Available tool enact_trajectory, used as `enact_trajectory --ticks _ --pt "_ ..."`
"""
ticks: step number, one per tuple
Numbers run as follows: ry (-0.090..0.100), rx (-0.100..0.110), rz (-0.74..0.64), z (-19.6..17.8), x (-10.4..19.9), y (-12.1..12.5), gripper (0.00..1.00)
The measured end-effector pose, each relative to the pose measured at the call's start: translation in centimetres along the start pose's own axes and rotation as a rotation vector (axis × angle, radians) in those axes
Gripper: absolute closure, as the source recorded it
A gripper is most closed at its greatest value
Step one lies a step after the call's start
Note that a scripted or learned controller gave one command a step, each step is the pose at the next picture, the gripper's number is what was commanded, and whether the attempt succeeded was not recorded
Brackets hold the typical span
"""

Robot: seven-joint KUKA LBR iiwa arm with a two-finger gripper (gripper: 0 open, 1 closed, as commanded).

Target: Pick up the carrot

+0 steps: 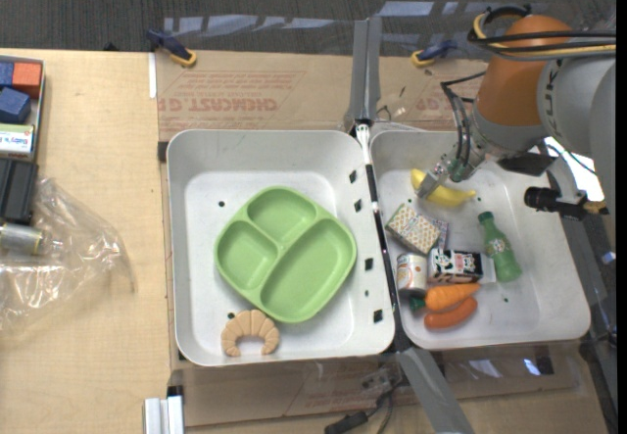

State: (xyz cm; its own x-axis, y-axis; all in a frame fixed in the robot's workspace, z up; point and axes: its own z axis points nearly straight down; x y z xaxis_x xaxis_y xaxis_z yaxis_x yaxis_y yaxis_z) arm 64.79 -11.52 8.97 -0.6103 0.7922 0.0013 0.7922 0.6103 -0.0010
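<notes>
The carrot (454,297) is orange with a green tip at its left end. It lies on its side near the front edge of the right bin (549,314). My gripper (449,169) hangs over the back of that bin, right above a yellow banana (447,193) and well behind the carrot. The grey arm with its orange band (514,79) comes in from the upper right. Nothing shows hanging from the gripper.
A red-orange item (448,318) touches the carrot's front side. Just behind the carrot are a small can (411,272) and a black-and-white carton (457,265). A patterned packet (413,226) and a green bottle (499,247) lie mid-bin. The left bin holds a green divided plate (286,253) and a croissant (250,332).
</notes>
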Motion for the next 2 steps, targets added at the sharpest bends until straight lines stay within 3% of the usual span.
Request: enact_trajectory --ticks 1,2 --pt "0.000 0.000 0.097 0.0 1.1 1.1 1.00" --pt "-0.001 0.003 0.441 -10.7 4.4 2.6 1.00"
